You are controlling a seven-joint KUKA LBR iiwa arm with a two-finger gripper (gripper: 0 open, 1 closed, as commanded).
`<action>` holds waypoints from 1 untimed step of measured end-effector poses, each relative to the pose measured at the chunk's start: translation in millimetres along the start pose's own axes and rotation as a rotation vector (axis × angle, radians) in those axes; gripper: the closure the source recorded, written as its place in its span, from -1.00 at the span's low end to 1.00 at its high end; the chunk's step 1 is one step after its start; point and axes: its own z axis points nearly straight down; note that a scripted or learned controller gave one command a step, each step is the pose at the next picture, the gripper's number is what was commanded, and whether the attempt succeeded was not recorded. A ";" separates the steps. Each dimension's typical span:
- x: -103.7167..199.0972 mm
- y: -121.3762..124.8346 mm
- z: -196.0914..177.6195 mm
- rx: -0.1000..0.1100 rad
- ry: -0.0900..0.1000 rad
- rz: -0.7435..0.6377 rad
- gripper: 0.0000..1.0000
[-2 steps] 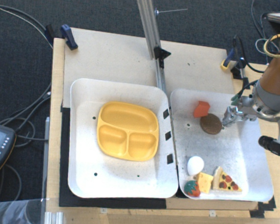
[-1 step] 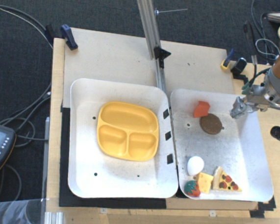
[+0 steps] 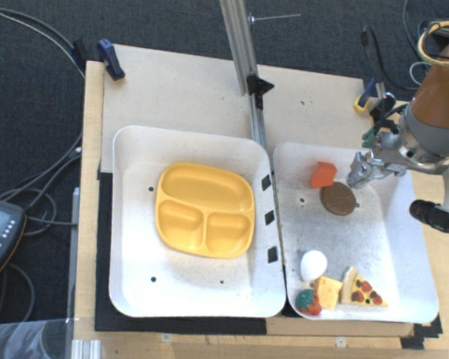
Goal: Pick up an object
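Brown cookie [image 3: 338, 199] lies flat in the right bin [image 3: 406, 263], beside the orange block [image 3: 323, 175], directly under the gripper [image 3: 358, 173], whose finger state cannot be told; judged risk: fingers skid off its low edge.

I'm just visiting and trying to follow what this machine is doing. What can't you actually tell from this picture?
- Camera view: whether the gripper touches the brown round disc or hangs above it; the slanted view from overhead hides the height.
- The arm is cut off by the top and right edges.
- The small red and green item at the right bin's front is too small to name.
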 end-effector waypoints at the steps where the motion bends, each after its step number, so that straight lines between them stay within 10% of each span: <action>1: 49.8 -2.0 7.5 0.003 0.000 0.000 1.00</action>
